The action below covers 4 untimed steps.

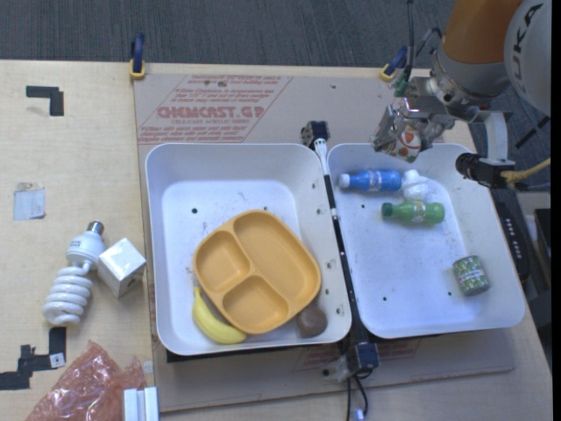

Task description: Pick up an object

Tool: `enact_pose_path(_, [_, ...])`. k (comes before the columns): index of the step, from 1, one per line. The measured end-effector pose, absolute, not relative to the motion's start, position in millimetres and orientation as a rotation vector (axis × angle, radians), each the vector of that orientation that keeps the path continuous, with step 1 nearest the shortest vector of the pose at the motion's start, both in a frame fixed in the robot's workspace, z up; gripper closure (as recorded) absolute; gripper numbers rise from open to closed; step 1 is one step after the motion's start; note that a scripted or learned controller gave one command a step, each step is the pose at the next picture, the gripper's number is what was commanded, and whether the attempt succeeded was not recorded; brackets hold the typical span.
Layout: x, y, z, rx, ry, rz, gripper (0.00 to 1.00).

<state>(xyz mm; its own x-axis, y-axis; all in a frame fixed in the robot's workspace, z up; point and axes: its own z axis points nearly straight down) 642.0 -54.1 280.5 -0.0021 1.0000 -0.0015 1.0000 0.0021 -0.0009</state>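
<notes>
My gripper (405, 134) hangs over the far edge of the right bin (438, 318), raised above it. A small white and orange object (408, 144) sits between its fingers, so it is shut on that object. Below it in the right bin lie a blue bottle (372, 181), a green bottle (412, 211) and a small white item (415, 185) between the two. A short green-patterned can (471, 274) lies near the bin's right wall.
The left bin (166, 235) holds an orange divided plate (256, 272), a banana (215, 321) under its near edge and a brown lump (310, 323). On the bench to the left lie a spiral light bulb (72, 279), a white cube (121, 266) and a red mesh bag (88, 384).
</notes>
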Motion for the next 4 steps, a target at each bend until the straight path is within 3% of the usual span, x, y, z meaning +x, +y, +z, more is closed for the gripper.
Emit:
enact_pose_path(1, [659.1, -66, 306, 2.218, 2.223, -0.001, 1.00])
enact_pose_path(2, [658.5, -11, 256, 2.220, 2.224, -0.004, 1.00])
enact_pose_path(3, [630.0, 41, 256, 2.220, 2.223, -0.002, 1.00])
enact_pose_path(4, [603.1, -13, 267, 2.222, 2.220, -0.002, 1.00])
